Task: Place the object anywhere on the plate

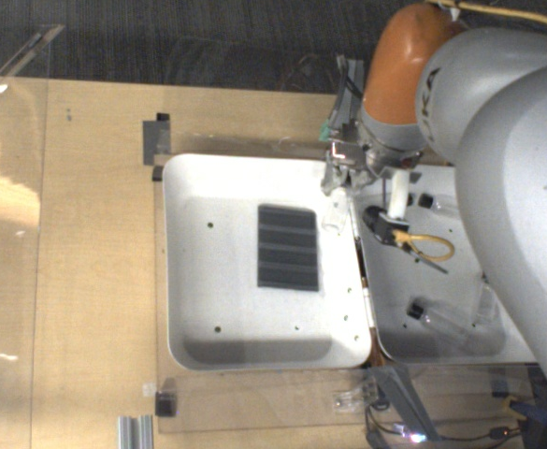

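Note:
A dark grey ribbed rectangular plate (288, 247) lies flat in the middle of the left white bin (189, 279). My gripper (337, 176) hangs over the far right corner of that bin, close to the wall between the two bins, up and to the right of the plate. The wrist hides what lies right below it. In the right bin (441, 344), near its front, lies a small clear object with a black end (430, 314), well away from the gripper.
The arm's grey body covers most of the right bin. A small dark piece (425, 200) sits at the right bin's far side. Black brackets (157, 138) stand at the left bin's corners. Bare wooden bench (77, 251) stretches to the left.

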`<state>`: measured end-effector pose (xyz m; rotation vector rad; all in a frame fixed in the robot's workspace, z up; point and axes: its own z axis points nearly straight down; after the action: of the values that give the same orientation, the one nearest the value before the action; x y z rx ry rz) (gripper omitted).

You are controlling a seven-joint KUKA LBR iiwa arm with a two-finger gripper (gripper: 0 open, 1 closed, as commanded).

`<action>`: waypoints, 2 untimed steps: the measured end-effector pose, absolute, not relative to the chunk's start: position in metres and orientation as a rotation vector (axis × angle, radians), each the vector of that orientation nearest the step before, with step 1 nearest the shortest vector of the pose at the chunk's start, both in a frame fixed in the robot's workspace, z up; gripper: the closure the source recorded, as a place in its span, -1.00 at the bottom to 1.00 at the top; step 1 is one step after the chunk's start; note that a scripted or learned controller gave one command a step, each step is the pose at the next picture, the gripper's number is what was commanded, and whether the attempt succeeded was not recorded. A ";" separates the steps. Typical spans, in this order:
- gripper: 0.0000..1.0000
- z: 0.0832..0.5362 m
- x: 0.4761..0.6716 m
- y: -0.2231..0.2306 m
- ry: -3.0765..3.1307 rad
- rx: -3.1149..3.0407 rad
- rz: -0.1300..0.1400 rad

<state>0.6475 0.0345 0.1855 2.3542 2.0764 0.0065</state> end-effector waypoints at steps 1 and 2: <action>1.00 0.197 0.663 0.102 1.359 2.831 0.005; 1.00 0.223 0.661 0.175 1.058 2.959 0.006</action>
<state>0.6605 0.1754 0.2226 2.9586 1.0577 0.0060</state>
